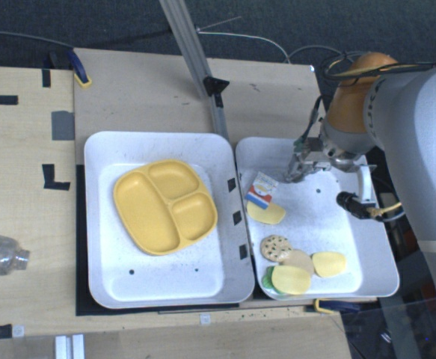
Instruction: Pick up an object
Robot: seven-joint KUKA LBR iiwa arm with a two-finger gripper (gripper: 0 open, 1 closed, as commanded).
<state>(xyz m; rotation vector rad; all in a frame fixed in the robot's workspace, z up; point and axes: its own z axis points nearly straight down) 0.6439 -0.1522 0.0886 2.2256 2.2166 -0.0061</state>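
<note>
Plate (165, 206) came first by size: the yellow divided one sat alone in the far bin (102, 163), well to the left of your pincer (298, 168). You would have found it stiff and smooth, probably light plastic, too broad to span; a raised rim was the only likely hold.

Nearer work lay in the bin (367, 268) under your pincer. The small white packet (262, 190) with red and blue marks lay just to the pincer's left and a little toward the camera, touching a yellow slice (267, 215) beyond it. I judged the packet light, thin and crushable, best pinched across its short edges.

Farther toward the camera from the pincer lay a cluster: a pale yellow wedge (329, 262), a green-and-yellow round piece (289, 280), a tan disc (298, 259) and a spotted cookie (275, 247), touching or overlapping. Toy food like this probably slips; the cookie's flat edges offered you a fair grip.

Whether your pincer was released or clenched, I could not tell.
</note>
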